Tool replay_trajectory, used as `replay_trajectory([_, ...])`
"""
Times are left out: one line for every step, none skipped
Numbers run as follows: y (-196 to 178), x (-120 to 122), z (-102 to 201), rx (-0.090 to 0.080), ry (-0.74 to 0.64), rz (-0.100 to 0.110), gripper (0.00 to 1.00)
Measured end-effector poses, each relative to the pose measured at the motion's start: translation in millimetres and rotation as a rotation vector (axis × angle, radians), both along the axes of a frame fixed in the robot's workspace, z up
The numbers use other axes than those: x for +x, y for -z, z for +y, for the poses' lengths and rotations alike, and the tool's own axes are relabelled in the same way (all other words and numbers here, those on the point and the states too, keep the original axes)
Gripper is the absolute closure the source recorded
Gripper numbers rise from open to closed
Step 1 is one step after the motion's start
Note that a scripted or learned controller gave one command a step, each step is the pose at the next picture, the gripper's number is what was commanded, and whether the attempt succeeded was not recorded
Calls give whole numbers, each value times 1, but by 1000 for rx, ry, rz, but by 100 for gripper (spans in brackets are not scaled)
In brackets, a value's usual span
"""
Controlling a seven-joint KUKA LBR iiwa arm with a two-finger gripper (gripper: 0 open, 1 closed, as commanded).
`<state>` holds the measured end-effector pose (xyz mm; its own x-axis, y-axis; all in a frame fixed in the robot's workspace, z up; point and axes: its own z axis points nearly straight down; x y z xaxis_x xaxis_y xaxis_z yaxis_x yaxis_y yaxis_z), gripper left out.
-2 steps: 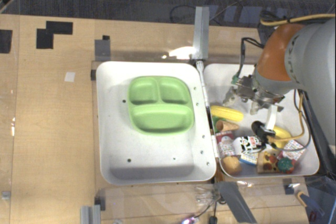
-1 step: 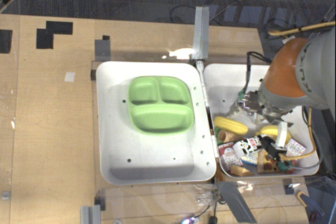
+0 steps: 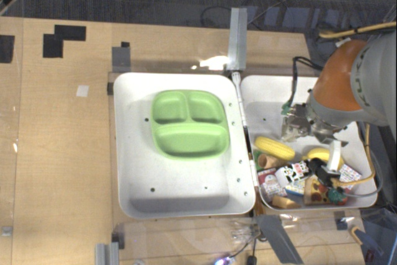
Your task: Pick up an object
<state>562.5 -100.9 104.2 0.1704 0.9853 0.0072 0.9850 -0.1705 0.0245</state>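
Over the right bin (image 3: 273, 93) I hang my gripper (image 3: 296, 128), low above its floor, with my grey arm (image 3: 372, 80) and its orange band (image 3: 338, 80) behind me to the right. Whether I am apart or together I cannot tell from this slant, and I see nothing between my tips. Just below me and a little to the left lies a yellow corn cob (image 3: 275, 148), close to me but apart from me as far as I can judge. Below me and to the right sits a yellow banana (image 3: 318, 154), partly hidden by a white tag (image 3: 335, 157). Farther below, along the bin's near wall, toys lie heaped: a black-and-white cow (image 3: 291, 174), a red-and-white packet (image 3: 270, 183), a tan roll (image 3: 285, 202) and several small things too jumbled to name. Well to my left, past the wall between the bins, the left bin (image 3: 133, 133) bears a green tray (image 3: 188, 123) with three compartments, lying flat near the bin's middle.
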Motion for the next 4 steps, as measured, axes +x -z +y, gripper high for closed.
replay_trajectory([-81,33,31,4,459,23,100])
replay_trajectory([-80,53,50,8,816,25,100])
replay_trajectory([-81,64,84,16,1194,24,100])
replay_trajectory([-81,101,80,17,1194,24,100])
